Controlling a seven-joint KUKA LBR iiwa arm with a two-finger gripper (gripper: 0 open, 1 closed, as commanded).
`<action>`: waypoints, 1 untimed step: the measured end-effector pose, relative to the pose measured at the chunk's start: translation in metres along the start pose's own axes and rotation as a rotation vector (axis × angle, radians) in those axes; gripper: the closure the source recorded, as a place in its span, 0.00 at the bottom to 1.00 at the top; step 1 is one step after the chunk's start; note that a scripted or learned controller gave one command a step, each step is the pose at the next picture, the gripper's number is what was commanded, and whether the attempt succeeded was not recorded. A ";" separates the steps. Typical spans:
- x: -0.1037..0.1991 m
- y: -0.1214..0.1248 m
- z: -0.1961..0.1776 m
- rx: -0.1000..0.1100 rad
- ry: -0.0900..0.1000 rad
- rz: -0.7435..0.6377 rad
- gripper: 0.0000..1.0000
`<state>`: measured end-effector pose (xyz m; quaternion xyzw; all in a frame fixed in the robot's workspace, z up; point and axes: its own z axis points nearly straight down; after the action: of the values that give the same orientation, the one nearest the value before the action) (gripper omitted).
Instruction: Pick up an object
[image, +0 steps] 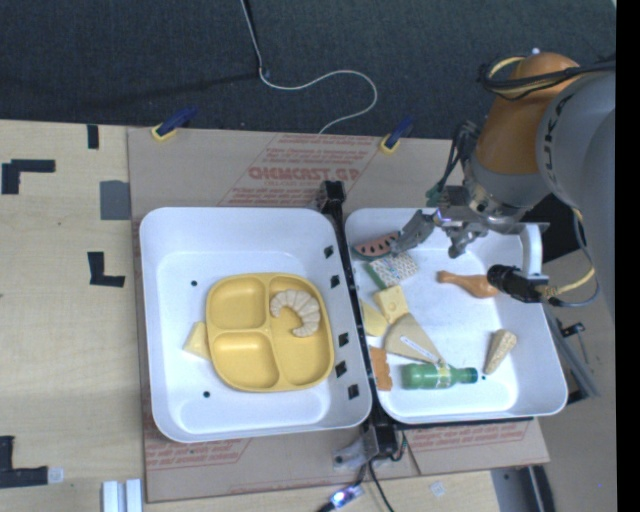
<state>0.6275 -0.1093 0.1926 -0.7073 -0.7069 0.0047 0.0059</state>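
We see the gripper (437, 232) hovering over the right bin (530, 400), fingers spread and holding nothing. The green bottle (437, 376) lies near the front wall, long axis left-right, cap pointing right.

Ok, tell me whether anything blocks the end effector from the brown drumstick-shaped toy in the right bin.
Nothing visible does. The end effector hangs over the back of the right white bin, and the brown drumstick-shaped toy lies on bare bin floor just in front of it, apart from the other pieces.
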 end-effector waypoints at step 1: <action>0.000 0.003 -0.007 -0.013 -0.001 -0.002 0.00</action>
<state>0.6305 -0.1092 0.1998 -0.7065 -0.7077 0.0005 0.0008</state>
